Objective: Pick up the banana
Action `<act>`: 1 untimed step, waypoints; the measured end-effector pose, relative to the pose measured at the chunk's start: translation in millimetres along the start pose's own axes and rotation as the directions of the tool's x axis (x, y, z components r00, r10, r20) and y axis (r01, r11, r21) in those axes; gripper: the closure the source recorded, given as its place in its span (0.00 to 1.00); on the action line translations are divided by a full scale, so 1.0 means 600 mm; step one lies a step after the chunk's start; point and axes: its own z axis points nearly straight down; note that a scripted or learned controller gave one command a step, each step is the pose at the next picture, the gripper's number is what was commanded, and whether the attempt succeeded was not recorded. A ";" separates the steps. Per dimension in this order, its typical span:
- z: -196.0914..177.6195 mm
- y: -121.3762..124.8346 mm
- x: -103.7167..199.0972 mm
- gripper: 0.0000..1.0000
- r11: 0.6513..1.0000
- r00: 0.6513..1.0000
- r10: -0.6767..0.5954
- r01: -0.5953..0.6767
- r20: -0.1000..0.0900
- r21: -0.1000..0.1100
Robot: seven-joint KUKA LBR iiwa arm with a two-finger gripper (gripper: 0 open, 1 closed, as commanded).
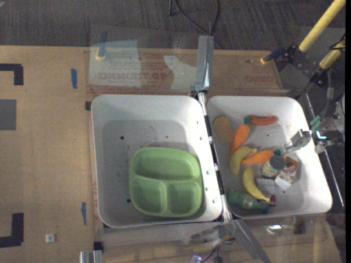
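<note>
The banana (253,184) is yellow and curved, lying in the right bin (312,193) near its front, between a green bottle (245,200) and a small can (271,166). A second yellow piece (239,159) lies just behind it, partly under an orange carrot (258,157). My gripper (298,141) is a small metallic shape over the right side of that bin, to the right of and behind the banana, apart from it. Nothing shows between its fingers.
The right bin also holds two more carrots (239,137) (263,120), a tan round piece (223,128) and a small packet (288,171). A green divided plate (164,181) sits in the left bin (109,119). Yellow poles (323,21) stand at the back right.
</note>
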 end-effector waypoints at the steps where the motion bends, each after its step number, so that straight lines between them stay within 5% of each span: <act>1: -0.112 0.074 -0.004 0.00 0.942 0.942 0.336 -0.336 0.002 -0.003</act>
